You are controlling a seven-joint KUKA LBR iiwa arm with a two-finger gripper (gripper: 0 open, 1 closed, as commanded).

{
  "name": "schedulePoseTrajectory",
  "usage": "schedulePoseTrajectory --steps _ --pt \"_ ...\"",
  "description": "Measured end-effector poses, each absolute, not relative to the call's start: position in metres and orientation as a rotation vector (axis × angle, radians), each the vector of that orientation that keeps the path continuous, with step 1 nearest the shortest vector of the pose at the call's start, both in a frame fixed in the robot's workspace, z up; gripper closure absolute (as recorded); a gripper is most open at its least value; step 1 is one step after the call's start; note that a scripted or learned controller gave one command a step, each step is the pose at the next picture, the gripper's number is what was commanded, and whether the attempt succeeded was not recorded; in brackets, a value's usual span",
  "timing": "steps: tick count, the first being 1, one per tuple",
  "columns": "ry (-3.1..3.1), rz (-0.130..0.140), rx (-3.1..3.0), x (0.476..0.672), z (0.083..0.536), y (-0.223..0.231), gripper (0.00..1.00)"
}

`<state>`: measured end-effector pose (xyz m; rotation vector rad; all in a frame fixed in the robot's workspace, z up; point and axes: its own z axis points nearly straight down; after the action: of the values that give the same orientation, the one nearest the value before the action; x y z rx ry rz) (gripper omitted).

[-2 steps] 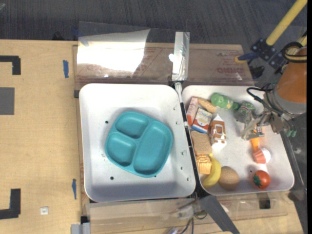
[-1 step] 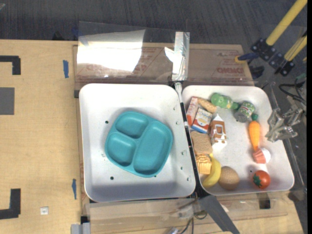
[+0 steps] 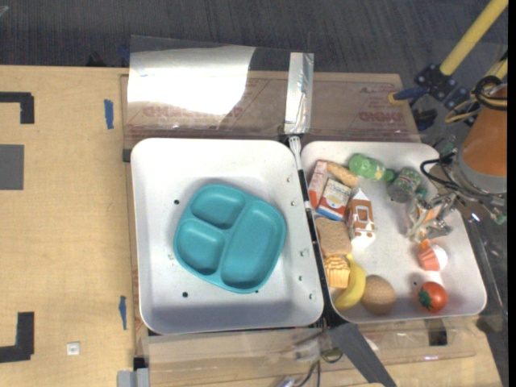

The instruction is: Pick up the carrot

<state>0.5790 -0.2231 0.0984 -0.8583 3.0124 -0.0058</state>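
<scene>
Jaws first: I cannot tell how far mine are open. My gripper (image 3: 427, 218) is a tangle of shiny metal parts low in the right bin (image 3: 472, 297), near its right wall, and the details are too small to read. A thin orange streak shows among the metal, but I cannot say if it is a held thing or a part of me.

Just below the gripper, apart from it, lies a short orange piece with a pale end. I take it for the carrot (image 3: 430, 256), though its shape is not clear. Further down is a round red tomato (image 3: 433, 296) with a green top, smooth and glossy. To its left sit a brown, matt, egg-shaped lump (image 3: 379, 294) and a curved yellow banana (image 3: 352, 287), touching each other.

Beside the gripper, toward the top, is a dark green crumpled thing (image 3: 405, 184), then a bright green knobby toy (image 3: 367, 168). Two small printed cartons (image 3: 331, 190) lie along the left wall of the bin.

My arm (image 3: 490, 139) shows its orange band at the right. The left bin (image 3: 153, 184), white and smooth with round corners, holds a teal plate (image 3: 230, 236) with three compartments.
</scene>
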Motion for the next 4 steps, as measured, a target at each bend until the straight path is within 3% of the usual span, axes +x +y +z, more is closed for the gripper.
schedulePoseTrajectory --steps 1,2,3,4 --pt "2.821 0.001 -1.375 0.544 0.114 -0.222 1.00" --pt "2.442 -0.023 -1.953 0.489 0.090 -0.222 1.00" --pt "2.432 -0.004 -1.961 0.489 0.089 -0.214 0.00" --pt "2.360 -0.010 -2.060 0.543 0.089 -0.205 0.00"
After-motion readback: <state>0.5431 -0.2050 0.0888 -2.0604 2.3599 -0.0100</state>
